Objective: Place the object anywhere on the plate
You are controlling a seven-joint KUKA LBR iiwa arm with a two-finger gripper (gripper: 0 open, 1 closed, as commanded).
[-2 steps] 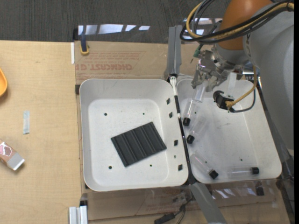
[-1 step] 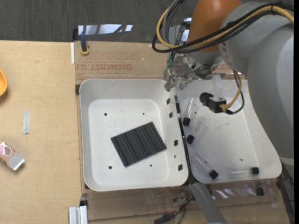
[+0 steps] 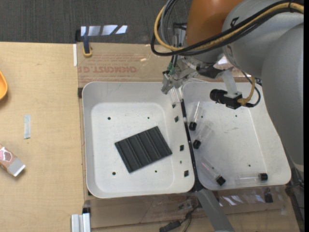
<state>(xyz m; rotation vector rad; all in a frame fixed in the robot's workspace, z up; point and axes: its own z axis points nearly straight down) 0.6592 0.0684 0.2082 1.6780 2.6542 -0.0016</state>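
A dark grey ribbed rectangular plate (image 3: 143, 149) lies flat and skewed in the middle of the left white bin (image 3: 94, 129). My gripper (image 3: 173, 92) hangs over the back end of the wall between the two bins, up and to the right of the plate and well apart from it. I see no object between the gripper and the plate. The right bin (image 3: 251, 144) holds a clear, hard-to-read piece with small black blocks (image 3: 196, 143) at its corners.
The grey arm with its orange band (image 3: 212, 13) and yellow cables covers the back right. A black fitting (image 3: 226, 97) juts out over the right bin. On the wooden bench at left lie a small grey strip (image 3: 27, 127) and a brown-white packet (image 3: 10, 161).
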